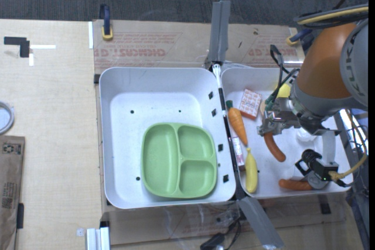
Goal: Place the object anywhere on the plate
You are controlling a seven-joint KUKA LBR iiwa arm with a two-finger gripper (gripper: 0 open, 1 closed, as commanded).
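Plate (pixel 179 160): green, left bin (pixel 117 126).
Gripper (pixel 270 126): right bin (pixel 266 184), over a sausage (pixel 274 146); grip perhaps empty, can't tell.

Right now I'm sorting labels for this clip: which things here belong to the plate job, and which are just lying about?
Job:
green plate in the left bin
hand over the right bin
sausage just below the hand

Lying about:
carrot
banana
pink packet
second sausage
yellow clamp
tape roll

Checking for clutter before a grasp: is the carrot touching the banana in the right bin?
Apart. The camera view shows bare white bin floor between the carrot and the banana.
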